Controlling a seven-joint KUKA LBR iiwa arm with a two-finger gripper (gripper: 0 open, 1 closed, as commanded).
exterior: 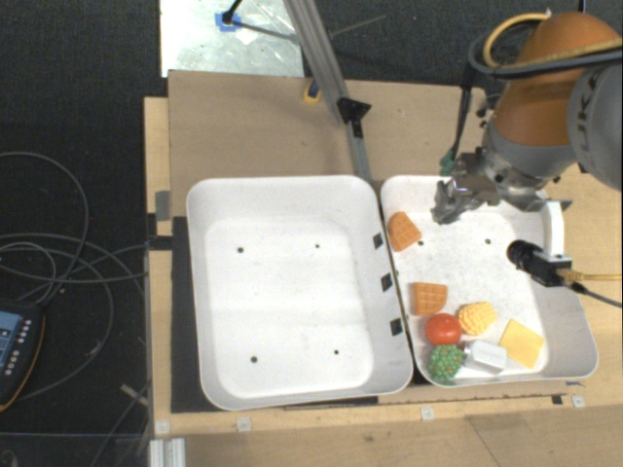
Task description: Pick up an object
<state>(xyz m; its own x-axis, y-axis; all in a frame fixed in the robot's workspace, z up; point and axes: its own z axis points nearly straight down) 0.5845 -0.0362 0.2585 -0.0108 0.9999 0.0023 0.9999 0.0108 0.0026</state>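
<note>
Jaws (450, 205) hang over the right bin (574, 343), upper centre-right of frame; we cannot tell their state (too dark). We judge the orange wedge (404, 231), just lower-left, the nearest pick.

No legible text, one partial marking only.

Arm housing (596, 115), upper right of frame: dark letter fragments on the grey casing at the right edge, cut off and too blurred to read as a word. Handheld device (14, 343) at lower left edge of frame: small lit bluish screen or keys, any characters too small to make out. Blue tape mark (230, 19) on the pale floor patch, upper left centre: a mark, no writing. Both white bins (282, 212) and the toy foods in the right one (574, 348) carry no readable labels, numbers or brands.
</note>
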